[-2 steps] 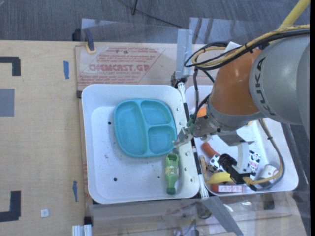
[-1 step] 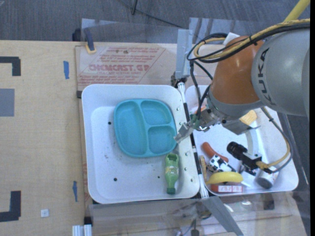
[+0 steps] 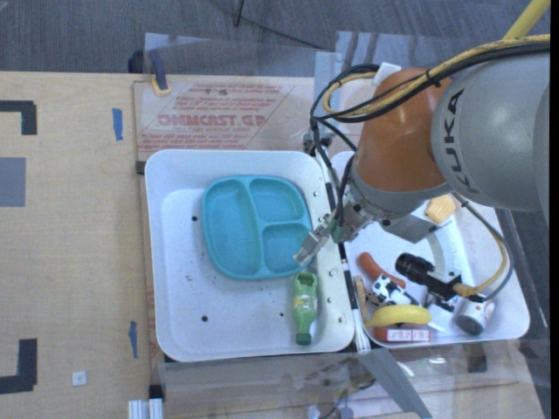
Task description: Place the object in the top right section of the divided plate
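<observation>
A: In the left bin [image 3: 166, 260], contents?
B: Toward the far side, a teal divided plate [image 3: 236, 225], flat on the bin floor. One large section at left, two smaller at right, one above the other.
A: And the task's thing?
B: Below the plate, the green bottle [image 3: 304, 304]. Lies on its side on the bin floor, outside the plate, just beside the plate's near right corner and close to the bin's right wall. Narrow end toward the near rim. Apart from the top right section.
A: Position of the gripper [image 3: 313, 243]?
B: At the plate's right rim, by the lower right section. Just above the bottle in the view, apart from it. Hangs off the grey arm [image 3: 489, 120] with the orange band [image 3: 397, 138], reaching in from the right across the wall between the bins.
A: Open or closed?
B: Cannot tell. Too small and blurred against the rim to read.
A: In the right bin [image 3: 515, 312]?
B: Along the near side, a yellow banana [image 3: 397, 315], just beside a red-and-white box [image 3: 408, 334]. Further up, an orange carrot-like piece [image 3: 370, 264]. Near the arm, a pale yellow block [image 3: 441, 208], partly hidden.
A: Underneath everything?
B: A pale wooden bench [image 3: 70, 234], with blue tape marks [image 3: 116, 122].
</observation>
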`<state>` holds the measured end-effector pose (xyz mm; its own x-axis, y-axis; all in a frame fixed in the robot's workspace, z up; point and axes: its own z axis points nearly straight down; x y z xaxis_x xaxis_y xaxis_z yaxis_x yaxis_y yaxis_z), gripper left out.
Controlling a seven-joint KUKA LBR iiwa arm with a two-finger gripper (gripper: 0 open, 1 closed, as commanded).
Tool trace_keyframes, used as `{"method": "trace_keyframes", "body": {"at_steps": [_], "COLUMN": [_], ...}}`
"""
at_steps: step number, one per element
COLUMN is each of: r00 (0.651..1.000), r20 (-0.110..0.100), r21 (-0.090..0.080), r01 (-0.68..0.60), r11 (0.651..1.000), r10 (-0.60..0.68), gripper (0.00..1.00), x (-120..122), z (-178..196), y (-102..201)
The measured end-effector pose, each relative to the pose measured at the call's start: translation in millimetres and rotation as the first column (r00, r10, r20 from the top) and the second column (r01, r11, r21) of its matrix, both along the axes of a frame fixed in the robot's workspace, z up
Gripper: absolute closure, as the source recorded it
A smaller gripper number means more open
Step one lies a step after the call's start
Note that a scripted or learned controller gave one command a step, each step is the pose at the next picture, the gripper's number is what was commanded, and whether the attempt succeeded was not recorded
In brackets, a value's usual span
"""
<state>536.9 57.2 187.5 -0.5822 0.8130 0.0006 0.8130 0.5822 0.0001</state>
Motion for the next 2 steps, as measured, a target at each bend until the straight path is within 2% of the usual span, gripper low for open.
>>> {"method": "trace_keyframes", "body": {"at_steps": [1,2], "r00": [1.000,0.958], "r20": [0.005,0.004], "r21": [0.000,-0.001], "r01": [0.002,0.288], "r11": [1.000,0.958], "r10": [-0.002,-0.287], "gripper": [1.00,1.00], "x": [1,30], "z": [10,-3], "y": [-1,-41]}}
